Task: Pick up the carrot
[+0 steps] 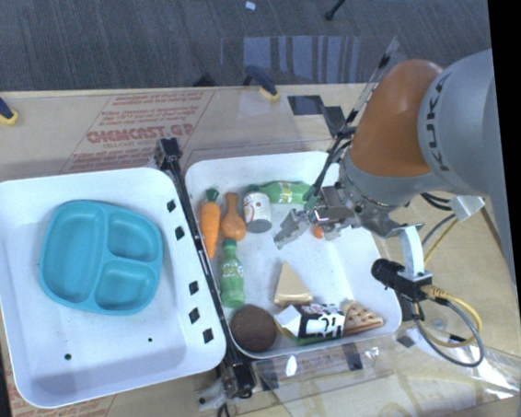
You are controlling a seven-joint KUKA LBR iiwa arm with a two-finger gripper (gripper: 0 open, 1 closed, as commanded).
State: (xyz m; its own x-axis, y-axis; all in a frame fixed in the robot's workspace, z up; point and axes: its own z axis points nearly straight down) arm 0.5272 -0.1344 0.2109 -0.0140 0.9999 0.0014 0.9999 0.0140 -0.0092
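The carrot (pixel 210 229) is orange with a green top and lies lengthwise along the left wall of the right bin (pixel 238 166). My gripper (pixel 301 225) hangs over the middle of that bin, well to the right of the carrot and apart from it. A small orange-red bit (pixel 318 231) shows right at the gripper, and I cannot tell what it is. The carrot rests in the bin, touching a brownish-orange item (pixel 233 217) on its right.
Around the carrot lie a small can (pixel 257 210), a green bottle (pixel 286 191) at the back and another green bottle (pixel 230 274) just below it. Nearer the front are a pale wedge (pixel 292 286), a brown ball (pixel 253 329), a black packet (pixel 321 322) and a waffle slice (pixel 362 317). The left bin (pixel 36 365) holds a blue divided plate (pixel 99 257).
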